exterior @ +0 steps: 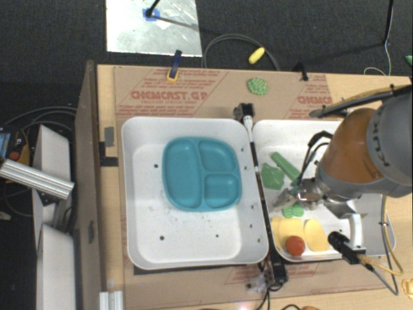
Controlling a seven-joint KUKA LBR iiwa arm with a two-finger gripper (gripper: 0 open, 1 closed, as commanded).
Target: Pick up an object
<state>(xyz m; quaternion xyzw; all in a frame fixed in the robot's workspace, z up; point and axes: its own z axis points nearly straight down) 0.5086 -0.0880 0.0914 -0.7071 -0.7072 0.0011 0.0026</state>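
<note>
The right bin (pixel 284 134) holds several small things. A green leaf-shaped piece (pixel 271 176) and a green stick (pixel 284 165) lie near its left wall. Two pale yellow pieces (pixel 288 227) (pixel 316 235) and a red ball (pixel 295 245) rest at the front. My gripper (pixel 290 199) is low in this bin, just right of the green leaf piece and above the yellow pieces. A small green thing (pixel 293 210) lies right under its tip. The orange band (pixel 352 150) and the wrist cover the bin's right half.
The left bin (pixel 145 237) bears a teal divided plate (pixel 201 174). On the cardboard behind the bins lie a green bumpy disc (pixel 257 86) and a yellow-and-blue clip (pixel 173 70). A black divider (pixel 257 179) separates the bins.
</note>
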